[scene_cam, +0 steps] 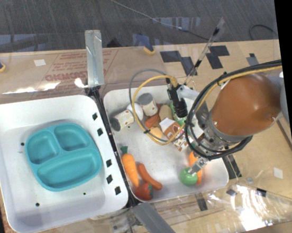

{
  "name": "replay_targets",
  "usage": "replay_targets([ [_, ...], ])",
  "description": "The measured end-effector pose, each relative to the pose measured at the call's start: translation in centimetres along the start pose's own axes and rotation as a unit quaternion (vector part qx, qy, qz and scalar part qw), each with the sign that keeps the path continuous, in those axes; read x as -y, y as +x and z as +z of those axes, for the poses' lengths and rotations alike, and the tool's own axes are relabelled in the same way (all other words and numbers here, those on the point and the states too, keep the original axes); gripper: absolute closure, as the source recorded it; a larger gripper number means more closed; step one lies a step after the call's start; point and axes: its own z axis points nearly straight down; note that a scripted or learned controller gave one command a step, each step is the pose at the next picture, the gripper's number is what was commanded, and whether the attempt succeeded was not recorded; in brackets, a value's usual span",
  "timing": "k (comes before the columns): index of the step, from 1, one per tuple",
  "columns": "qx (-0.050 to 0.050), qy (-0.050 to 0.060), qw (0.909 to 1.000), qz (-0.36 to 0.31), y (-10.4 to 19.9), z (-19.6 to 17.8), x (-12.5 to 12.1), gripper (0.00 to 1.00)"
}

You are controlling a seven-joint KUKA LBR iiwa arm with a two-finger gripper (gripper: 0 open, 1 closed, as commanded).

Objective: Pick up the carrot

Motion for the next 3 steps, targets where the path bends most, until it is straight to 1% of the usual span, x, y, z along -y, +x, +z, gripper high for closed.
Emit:
replay_targets([
  [1, 0.004, -0.001, 0.9997, 0.024, 0.3, -5.9, 2.1, 1.00],
  [2, 0.002, 0.000, 0.9997, -0.026, 0.5, -16.6, 1.1, 1.00],
  [3, 0.014, -0.006, 0.9961, -0.087, -0.6, -3.3, 0.8, 1.00],
])
